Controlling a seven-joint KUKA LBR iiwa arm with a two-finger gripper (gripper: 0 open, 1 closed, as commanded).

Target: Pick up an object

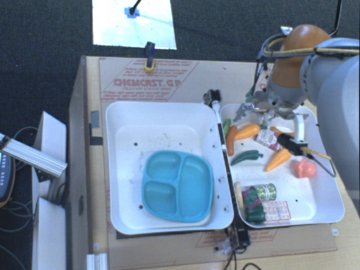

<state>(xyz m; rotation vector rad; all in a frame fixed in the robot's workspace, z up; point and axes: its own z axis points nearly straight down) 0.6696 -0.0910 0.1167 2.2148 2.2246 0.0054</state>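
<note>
Gripper: the gripper (263,110) hangs low over the far end of the right bin (332,204), under the orange band (301,45) of the arm. I cannot tell how it is set, because the wrist hides it.

Just below the gripper: an orange toy carrot (247,131) lies almost under it. It looks like the thing the arm is going for, since it is the closest toy.

A little farther toward us: a small red and white packet (268,140), a green pepper (246,157) and a second carrot (278,160) lie near each other. They are crowded, so a grab could bump the wrong one.

Off to the side of those: a pink toy (305,167) sits apart, with room around it.

Farthest from the gripper in this bin: a green can (260,193) lies on its side by a flat card (276,210).

Other bin: the left bin (126,122) holds a blue tray with sections (177,185), well away from the gripper.

Under it all: both bins rest on the counter (149,80).
</note>
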